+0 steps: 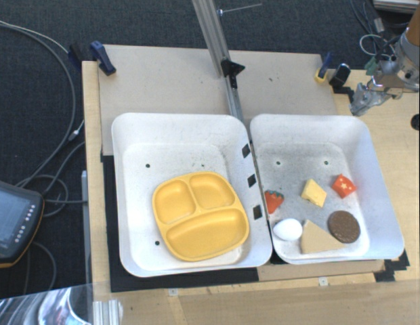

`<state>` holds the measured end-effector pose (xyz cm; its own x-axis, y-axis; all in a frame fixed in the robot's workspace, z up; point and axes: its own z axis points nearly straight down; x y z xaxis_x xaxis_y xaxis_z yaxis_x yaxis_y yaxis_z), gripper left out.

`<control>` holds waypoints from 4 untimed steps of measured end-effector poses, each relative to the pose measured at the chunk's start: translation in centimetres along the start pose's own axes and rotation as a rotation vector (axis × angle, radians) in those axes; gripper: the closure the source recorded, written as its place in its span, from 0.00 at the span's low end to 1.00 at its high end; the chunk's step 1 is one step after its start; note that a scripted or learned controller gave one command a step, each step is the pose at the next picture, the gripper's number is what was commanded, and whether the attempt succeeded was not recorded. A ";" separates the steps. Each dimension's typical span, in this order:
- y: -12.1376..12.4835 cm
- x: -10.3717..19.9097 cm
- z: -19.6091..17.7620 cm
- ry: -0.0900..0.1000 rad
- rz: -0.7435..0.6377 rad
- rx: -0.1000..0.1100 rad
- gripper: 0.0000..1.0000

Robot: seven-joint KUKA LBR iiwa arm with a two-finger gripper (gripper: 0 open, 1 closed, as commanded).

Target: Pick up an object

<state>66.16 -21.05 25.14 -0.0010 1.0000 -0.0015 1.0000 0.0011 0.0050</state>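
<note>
The right bin holds several small items: a yellow cheese wedge, an orange-red block, a brown round cookie, a tan wedge, a white egg and a small red strawberry-like piece. My gripper hangs at the far right, above the bench just beyond the right bin's back right corner, well away from all the items. Nothing is seen between its fingers.
The left bin carries a yellow three-compartment plate. A slanted metal pole rises from the seam between the bins. Blue clamps sit at the bench's back corners. Cables and a tablet lie off the bench to the left.
</note>
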 end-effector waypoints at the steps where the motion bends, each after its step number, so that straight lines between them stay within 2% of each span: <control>1: -1.4 4.3 -0.4 0.004 -0.004 0.007 1.00; 4: -6.3 19.5 -1.8 0.005 -0.006 0.008 1.00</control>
<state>59.83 -1.51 26.86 -0.0070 1.0000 0.0031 1.0000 0.0070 -0.0033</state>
